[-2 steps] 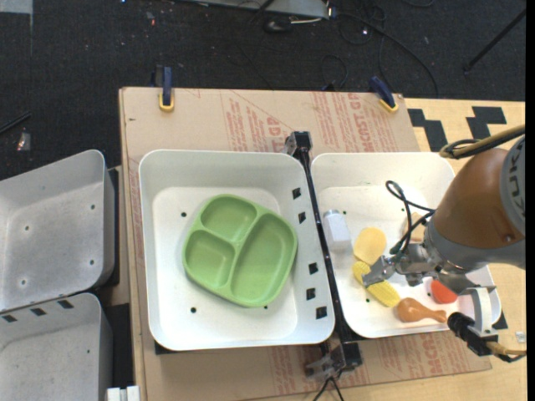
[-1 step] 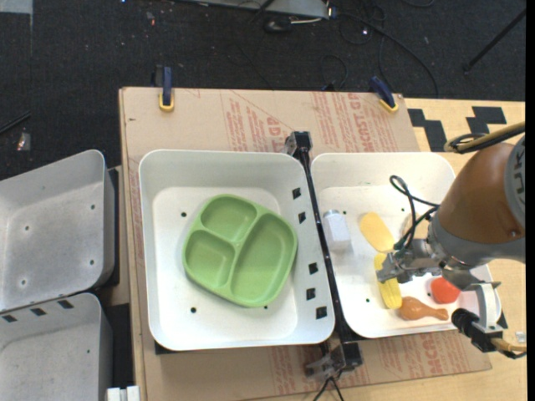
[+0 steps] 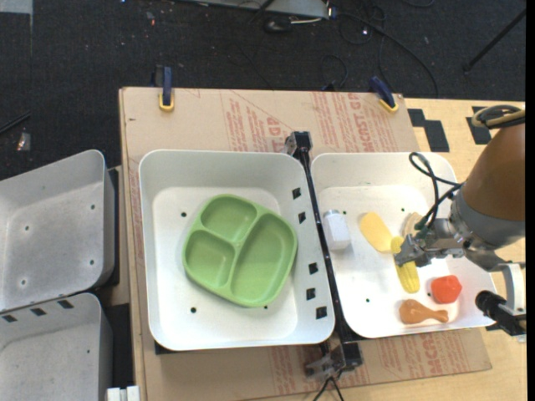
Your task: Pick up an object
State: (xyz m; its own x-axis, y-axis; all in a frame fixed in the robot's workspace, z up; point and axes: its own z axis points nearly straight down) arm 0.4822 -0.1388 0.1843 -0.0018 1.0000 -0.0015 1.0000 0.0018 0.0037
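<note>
Toward the right edge of the right-hand white bin point(image 3: 368, 174), the grey and orange arm is reaching in, its gripper point(image 3: 415, 252) hanging low over the bin floor. Whether it is gripping anything cannot be told from this slanted view; its dark metal end is overlapping what lies beneath it, and nothing is plainly showing as lifted.

Directly under the gripper, a small yellow corn-like toy piece point(image 3: 408, 276) is lying on the bin floor, its long axis running roughly from the bin's far edge toward its near edge, tilted slightly. That piece is looking like the likeliest target, since it is touching or just beside the tool's tip, extending toward the near edge.

Just beside it, toward the bin's left wall, a rounded yellow plastic toy point(image 3: 376, 231) is resting, and further left a small white and grey cylinder point(image 3: 336, 229) is sitting close to that wall. Near the bin's near-right corner, a red rounded toy point(image 3: 445, 288) and a tan drumstick-shaped toy point(image 3: 423, 312) are lying, the drumstick pointing along the near edge.

Sitting in the middle of the left-hand white bin point(image 3: 167, 174), a green divided plastic plate point(image 3: 240, 249) is well apart from the arm.
</note>
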